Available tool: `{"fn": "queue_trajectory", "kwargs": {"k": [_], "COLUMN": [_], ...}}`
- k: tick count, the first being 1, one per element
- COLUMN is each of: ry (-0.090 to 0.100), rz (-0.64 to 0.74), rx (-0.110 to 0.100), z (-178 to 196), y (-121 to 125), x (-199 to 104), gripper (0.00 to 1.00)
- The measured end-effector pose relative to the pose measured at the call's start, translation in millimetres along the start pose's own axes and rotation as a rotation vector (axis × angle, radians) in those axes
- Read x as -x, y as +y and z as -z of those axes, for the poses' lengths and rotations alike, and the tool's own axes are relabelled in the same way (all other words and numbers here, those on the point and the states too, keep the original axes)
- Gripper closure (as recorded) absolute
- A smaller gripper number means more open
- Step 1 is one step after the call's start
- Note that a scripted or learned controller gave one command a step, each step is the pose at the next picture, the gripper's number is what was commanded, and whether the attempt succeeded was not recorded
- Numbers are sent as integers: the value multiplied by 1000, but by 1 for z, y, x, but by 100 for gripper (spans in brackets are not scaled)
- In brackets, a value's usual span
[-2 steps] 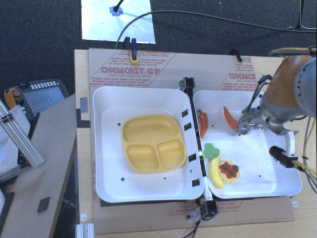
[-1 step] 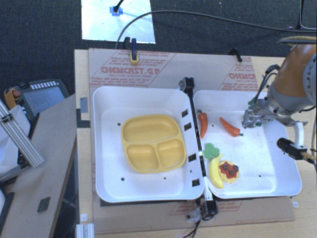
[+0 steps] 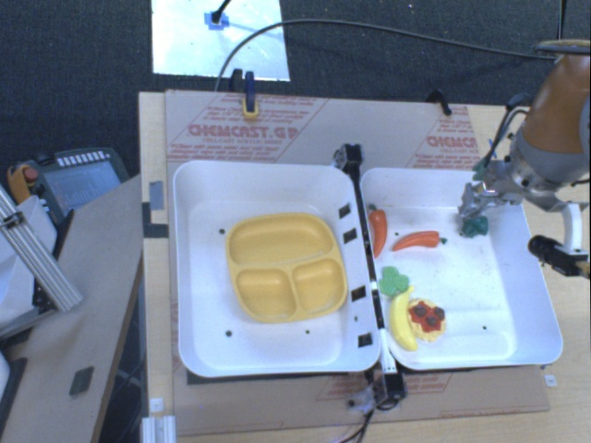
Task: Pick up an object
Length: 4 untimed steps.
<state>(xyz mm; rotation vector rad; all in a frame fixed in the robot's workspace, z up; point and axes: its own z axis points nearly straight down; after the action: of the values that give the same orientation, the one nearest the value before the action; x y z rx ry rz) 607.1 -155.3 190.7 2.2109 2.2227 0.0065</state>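
My gripper hangs over the upper right part of the right bin, under the grey arm with its orange band. A small dark green toy lies directly at the gripper's tip, touching or nearly touching it. Left of it, an orange-red chili pepper rests on the bin floor. An orange carrot stands along the bin's left wall. Lower down are a light green leafy toy, a yellow banana and a small pizza piece.
The left bin holds a yellow three-compartment tray. A black divider strip runs between the bins. A black part of the arm juts over the right bin's right rim. A pendant and an aluminium rail sit at far left.
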Motion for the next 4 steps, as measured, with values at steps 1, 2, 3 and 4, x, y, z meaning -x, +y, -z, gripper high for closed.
{"fn": "queue_trajectory", "kwargs": {"k": [1,2,3,4], "ry": [0,3,4,5], "rz": [0,3,4,5], "rx": [-1,-6,-8,-6], "z": [46,40,30,40], "y": [2,-4,-27,-46], "x": [0,-48,-101,-158], "gripper": [100,100,100,100]}}
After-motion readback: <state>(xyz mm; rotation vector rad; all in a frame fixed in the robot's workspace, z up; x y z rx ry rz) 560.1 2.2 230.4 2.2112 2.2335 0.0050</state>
